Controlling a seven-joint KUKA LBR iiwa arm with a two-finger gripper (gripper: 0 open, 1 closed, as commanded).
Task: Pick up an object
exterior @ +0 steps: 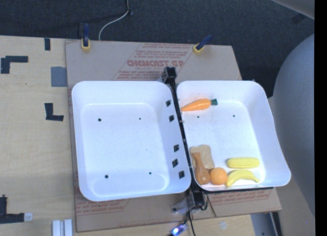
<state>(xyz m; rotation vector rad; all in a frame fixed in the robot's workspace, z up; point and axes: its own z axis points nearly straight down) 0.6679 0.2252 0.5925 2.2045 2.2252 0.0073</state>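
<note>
Two white bins side by side on cardboard

The right bin (255, 107) holds a carrot (196, 105) near its far-left wall, and bread (202, 156), an orange (218, 177), corn (242, 163) and a banana (242, 178) clustered at its near edge.

Two white bins: a left bin (122, 138) and a right bin (230, 133). The right bin holds one carrot (196, 105), one bread slice (203, 155), one drumstick (201, 172), one orange (218, 177), one corn cob (242, 163), one banana (241, 178).

Robotics lab test cell: two white bins (122, 89) clamped on cardboard sheet (153, 61), tape markers (51, 112) on bench (25, 153), loose cable (115, 18), toy food props (242, 171).
</note>
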